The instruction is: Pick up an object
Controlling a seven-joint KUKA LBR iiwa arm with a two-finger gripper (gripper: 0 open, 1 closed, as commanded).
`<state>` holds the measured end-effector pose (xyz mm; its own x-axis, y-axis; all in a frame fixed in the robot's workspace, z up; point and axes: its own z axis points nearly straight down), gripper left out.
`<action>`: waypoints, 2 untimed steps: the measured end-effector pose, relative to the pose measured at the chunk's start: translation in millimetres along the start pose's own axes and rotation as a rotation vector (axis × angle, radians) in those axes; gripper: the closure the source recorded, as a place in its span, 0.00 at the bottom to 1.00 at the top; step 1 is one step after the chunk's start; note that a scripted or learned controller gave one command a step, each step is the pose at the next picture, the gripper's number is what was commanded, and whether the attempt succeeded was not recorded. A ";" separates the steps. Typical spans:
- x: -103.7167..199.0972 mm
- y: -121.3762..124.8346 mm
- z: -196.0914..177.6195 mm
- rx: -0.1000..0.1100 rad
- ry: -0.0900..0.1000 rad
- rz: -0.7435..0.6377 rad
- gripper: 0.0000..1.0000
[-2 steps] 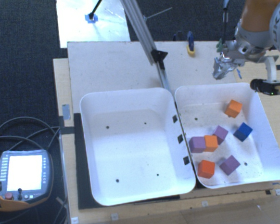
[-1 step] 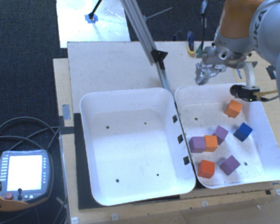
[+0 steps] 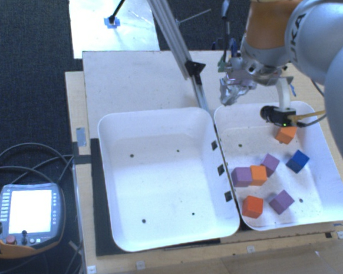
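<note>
The right bin (image 3: 330,168) holds several small blocks: an orange block (image 3: 286,134) near its far side, a blue block (image 3: 297,161), a purple block (image 3: 270,162), a purple block (image 3: 242,176) touching an orange block (image 3: 258,174), an orange block (image 3: 252,206) and a purple block (image 3: 281,201) at the front. My gripper (image 3: 232,92) hangs above the far left corner of the right bin, well above the blocks. Nothing shows between its fingers.
The left bin (image 3: 121,179) stands beside the right one, sharing a middle rim. A slanted metal pole (image 3: 176,41) crosses behind the bins. A teach pendant (image 3: 27,218) with its cable lies at the left, off the bench.
</note>
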<state>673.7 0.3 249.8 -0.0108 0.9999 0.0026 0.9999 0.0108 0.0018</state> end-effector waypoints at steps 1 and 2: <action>53.8 -0.6 10.2 0.001 0.000 0.000 1.00; 99.0 -17.9 7.7 0.002 -0.001 0.001 1.00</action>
